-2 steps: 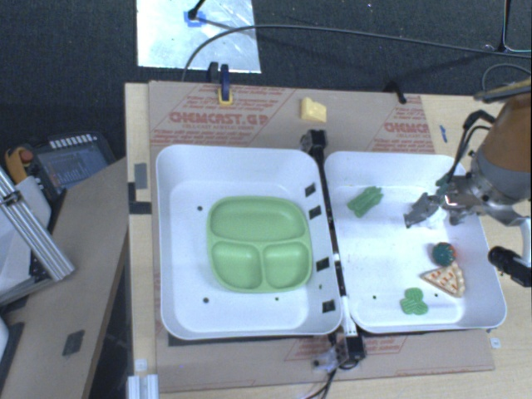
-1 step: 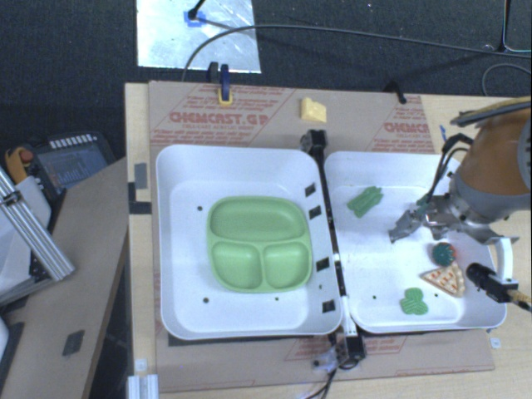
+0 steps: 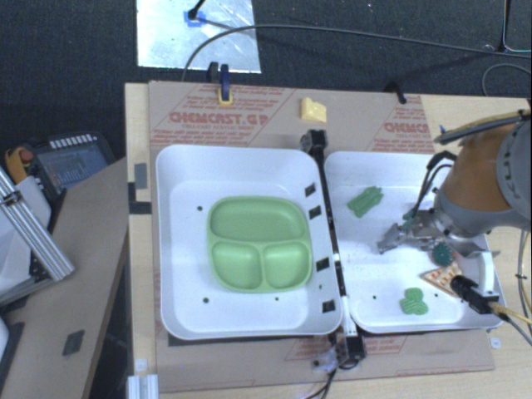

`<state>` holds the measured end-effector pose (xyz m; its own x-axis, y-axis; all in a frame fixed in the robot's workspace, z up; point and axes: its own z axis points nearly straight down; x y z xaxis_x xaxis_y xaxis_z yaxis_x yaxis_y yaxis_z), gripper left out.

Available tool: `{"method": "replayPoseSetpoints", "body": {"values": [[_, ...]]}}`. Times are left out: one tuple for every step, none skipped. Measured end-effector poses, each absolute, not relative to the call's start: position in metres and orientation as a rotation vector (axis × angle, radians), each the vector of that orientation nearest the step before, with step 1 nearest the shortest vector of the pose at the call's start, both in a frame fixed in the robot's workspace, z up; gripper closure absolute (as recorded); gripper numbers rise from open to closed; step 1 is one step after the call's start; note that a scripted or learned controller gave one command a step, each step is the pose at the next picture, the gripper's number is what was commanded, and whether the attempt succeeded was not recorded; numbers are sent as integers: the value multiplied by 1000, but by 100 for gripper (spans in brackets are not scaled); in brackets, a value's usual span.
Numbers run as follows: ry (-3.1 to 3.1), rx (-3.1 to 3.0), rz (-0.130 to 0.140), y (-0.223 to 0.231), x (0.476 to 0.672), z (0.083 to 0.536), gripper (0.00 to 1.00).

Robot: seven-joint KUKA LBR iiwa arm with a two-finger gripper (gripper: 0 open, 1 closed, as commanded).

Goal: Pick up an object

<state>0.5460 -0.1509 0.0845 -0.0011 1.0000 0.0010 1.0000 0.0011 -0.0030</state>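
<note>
In the right bin [image 3: 357, 169] there are several small things. A green oblong toy [image 3: 365, 200] lies in the upper left part of this bin. Its long axis runs at a slant, from lower left to upper right. It is well apart from the gripper [image 3: 389, 244], up and a little to the left of it.

A second green piece [image 3: 413, 302], lumpy and short, lies near the front wall of the same bin, below the gripper and to the right of it. It has no clear long axis. A flat orange wedge [image 3: 438, 278], like a slice of pizza, lies just beside it on the upper right, with its point toward the left. Above the wedge there is a small dark teal thing [image 3: 441, 254], partly hidden under the wrist of the arm [image 3: 482, 181].

The gripper points to the left and hangs low over the bare middle of the bin floor. I see nothing between its fingers, but I cannot tell whether they are apart or closed.

The left bin [image 3: 179, 223] holds a green plate [image 3: 258, 243] with three compartments. Both bins stand on a cardboard sheet [image 3: 274, 115] on the bench [image 3: 465, 106].
</note>
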Motion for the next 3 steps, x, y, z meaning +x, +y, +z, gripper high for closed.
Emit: {"method": "replayPoseSetpoints", "body": {"values": [[-2224, -2221, -1, -152, 547, 98, 100], [-2225, -2226, -4, -161, 544, 148, 100], [-2227, -2223, -4, -167, 544, 193, 100]]}}
